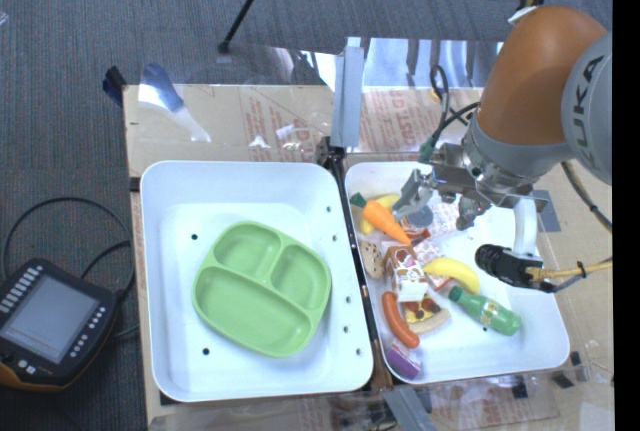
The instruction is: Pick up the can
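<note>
Silvery can (pixel 420 215) sits between the spread fingers of the pincer (pixel 441 199), above toy food in the right bin (pixel 545 344).

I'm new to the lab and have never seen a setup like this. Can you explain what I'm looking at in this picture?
One camera looks down at a slant on a bench. The big grey and orange shape is a robot arm reaching in from the right. Its gripper is two fingers, spread open here, hanging over the right bin. Between the fingers lies something small and grey, possibly the can it must pick up; I cannot tell whether they touch it. That bin holds toy food: a carrot, a banana, a green bottle, a sausage. The left bin holds a green divided plate. A handheld controller lies at left.
</note>
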